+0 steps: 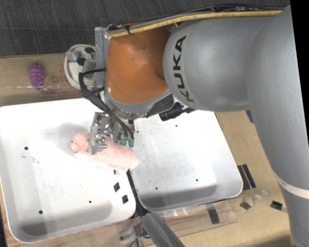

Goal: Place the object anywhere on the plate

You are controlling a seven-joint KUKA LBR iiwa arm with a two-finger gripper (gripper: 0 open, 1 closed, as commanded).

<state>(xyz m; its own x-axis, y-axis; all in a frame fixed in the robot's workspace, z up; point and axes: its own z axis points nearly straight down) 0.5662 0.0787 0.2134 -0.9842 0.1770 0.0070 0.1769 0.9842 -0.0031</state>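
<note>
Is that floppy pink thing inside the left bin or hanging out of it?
Partly out. The pink thing lies mostly in the left bin, but its right end drapes over the rim where the two bins meet, under the pincer.

Left bin floor mostly open, pink object across the divider, arm looming over right bin

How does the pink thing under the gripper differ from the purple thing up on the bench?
The pink object is larger, pale and flattish, lying in the left bin at its right edge below the gripper. The purple object is small, dark and knobbly, outside the bins on the bench. Both lie loose.
</note>
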